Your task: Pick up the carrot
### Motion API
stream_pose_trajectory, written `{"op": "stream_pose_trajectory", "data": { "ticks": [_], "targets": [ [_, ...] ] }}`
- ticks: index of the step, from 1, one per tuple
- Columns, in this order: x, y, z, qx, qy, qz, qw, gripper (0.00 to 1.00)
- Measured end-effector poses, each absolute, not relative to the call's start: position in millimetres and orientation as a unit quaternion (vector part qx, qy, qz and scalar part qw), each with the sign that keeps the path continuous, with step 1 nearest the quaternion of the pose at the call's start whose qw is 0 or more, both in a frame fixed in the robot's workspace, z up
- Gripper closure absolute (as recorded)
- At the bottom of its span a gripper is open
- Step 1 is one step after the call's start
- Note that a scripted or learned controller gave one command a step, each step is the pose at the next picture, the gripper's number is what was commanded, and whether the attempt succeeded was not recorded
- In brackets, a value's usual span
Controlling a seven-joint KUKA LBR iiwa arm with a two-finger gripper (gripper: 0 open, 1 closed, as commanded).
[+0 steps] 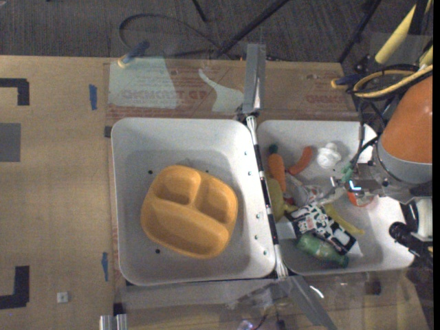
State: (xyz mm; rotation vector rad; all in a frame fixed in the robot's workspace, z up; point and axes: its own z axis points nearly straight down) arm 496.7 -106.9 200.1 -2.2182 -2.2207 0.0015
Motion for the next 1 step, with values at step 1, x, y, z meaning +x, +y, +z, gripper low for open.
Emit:
{"op": "stream_pose_trajectory", "data": {
  "ticks": [1],
  "targets": [
    [532.6, -90.1, 233.1, -0.757, -0.653, -0.0007, -0.001, 0.0]
  ]
}}
